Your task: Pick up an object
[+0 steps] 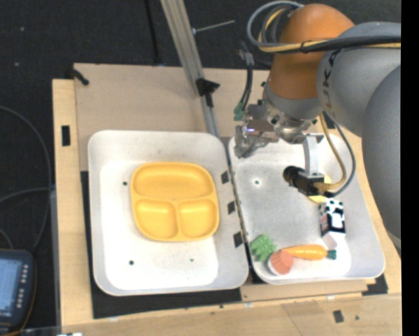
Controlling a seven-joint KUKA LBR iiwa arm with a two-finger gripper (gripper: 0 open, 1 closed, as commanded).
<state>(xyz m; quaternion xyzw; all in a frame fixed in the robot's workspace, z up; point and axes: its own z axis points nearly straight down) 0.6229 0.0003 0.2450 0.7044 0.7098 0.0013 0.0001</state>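
Note:
My gripper hangs over the far left corner of the right bin, close to the wall between the two bins. Nothing shows between it and the bin floor. Along the right bin's near edge lie a green toy, a pink-red round piece and an orange carrot, close together. A small black, white and blue box lies by the bin's right wall. All of these sit well toward the near side, away from the gripper.
The left bin holds a yellow divided plate in its middle. A slanted metal post rises behind the bins. The grey arm with its orange band fills the upper right.

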